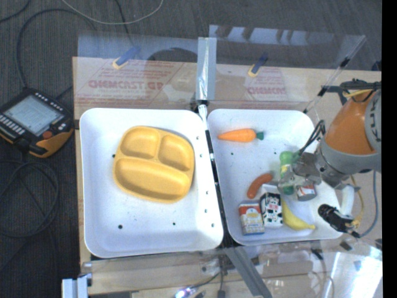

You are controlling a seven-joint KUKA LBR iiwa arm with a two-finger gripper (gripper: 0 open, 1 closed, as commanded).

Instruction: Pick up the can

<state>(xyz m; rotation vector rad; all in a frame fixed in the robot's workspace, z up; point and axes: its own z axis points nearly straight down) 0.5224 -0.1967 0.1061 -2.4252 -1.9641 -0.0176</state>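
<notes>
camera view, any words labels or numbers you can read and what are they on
None reads clearly.
Red mirrored print on the clear plastic sheet behind the bins: reversed and blurred.
Red-and-white small carton: label too small.
Black-and-white cow-pattern carton: no legible text.
Handheld grey control pendant: screen too blurred.

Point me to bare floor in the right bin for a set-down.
Free: right bin upper left, between carrot and sausage; also the strip above the carrot. Crowded: lower right, around cartons, banana, gripper.

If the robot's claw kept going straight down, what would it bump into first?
Probably the can, which seems to sit right beneath the gripper in the right bin. Depth is hard to judge from above.
</notes>
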